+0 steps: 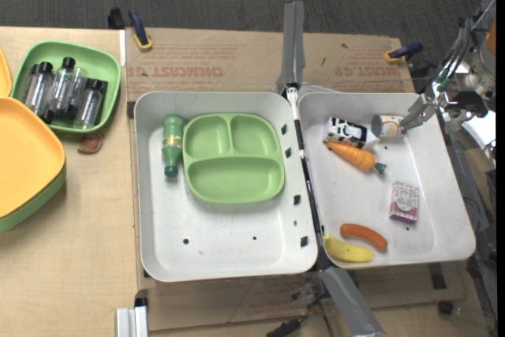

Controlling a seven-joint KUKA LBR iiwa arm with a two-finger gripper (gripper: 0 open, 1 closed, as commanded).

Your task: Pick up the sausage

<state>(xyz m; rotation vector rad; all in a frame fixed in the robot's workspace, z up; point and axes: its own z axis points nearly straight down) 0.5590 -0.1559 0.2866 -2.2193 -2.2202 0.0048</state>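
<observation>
In the right bin [442,170], the sausage [364,236] touches the banana [349,251].

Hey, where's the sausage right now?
The sausage lies in the right bin, near its front edge, just above and touching the banana, below the pink packet.

Bright, even overhead light here, washing both white bins [229,260] nearly flat, with soft glare on their floors. Shadows stay short and faint, tucked just under the green divided plate [233,158] between the bin walls. Focus holds crisp around that plate; to its far right, the arm's metalwork blurs and blows out white.
</observation>
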